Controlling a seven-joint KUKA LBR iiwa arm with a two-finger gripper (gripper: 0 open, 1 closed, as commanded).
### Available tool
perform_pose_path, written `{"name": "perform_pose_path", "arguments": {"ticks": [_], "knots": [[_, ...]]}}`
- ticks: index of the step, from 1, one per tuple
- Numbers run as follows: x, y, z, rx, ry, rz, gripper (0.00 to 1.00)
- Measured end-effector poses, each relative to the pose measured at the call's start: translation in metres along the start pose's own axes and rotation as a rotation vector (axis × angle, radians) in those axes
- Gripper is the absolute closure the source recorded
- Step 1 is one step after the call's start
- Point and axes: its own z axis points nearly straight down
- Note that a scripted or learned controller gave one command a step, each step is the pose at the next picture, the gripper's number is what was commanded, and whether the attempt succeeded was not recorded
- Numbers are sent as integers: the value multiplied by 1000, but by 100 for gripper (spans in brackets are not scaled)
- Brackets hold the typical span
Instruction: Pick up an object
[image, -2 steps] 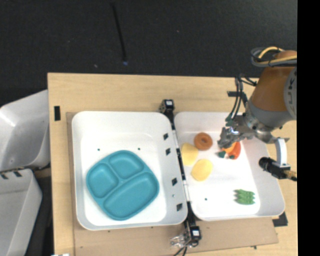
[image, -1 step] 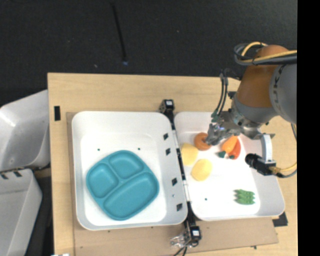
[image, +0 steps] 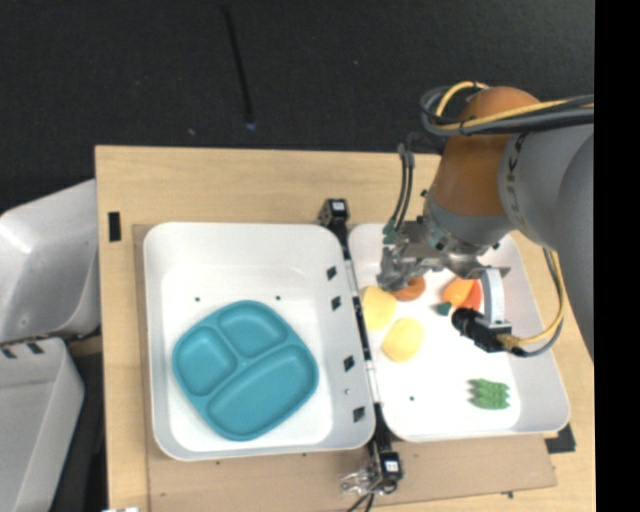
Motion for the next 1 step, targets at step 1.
{"name": "perform_pose_path", "arguments": {"ticks": [1], "knots": [[42,10,-6,-1,0,1,100]]}}
